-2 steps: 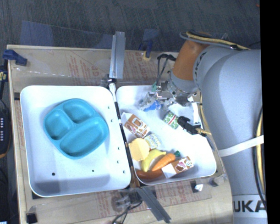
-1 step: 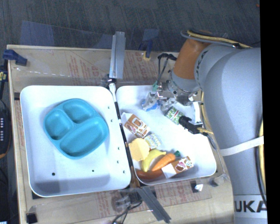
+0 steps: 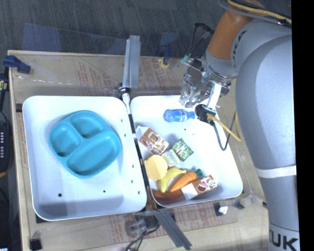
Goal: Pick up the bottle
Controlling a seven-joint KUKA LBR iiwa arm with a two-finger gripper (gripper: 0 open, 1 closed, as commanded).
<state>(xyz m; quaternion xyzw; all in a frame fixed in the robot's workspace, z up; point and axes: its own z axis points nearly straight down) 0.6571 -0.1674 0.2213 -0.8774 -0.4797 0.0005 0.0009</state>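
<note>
Blue plastic bottle (image 3: 178, 115) lies ungrasped in the right bin (image 3: 226, 161), gripper (image 3: 195, 99) just above, fingers apparently spread.

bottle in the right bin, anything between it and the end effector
Nothing visible. The bottle lies on its side at the far end of the right bin, with the end effector just above it; the food items sit nearer the camera.

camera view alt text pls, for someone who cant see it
A grey robot arm's gripper hangs just above a small blue bottle lying in the right white bin, near toy food and cartons. The left white bin holds a blue divided plate.
</note>
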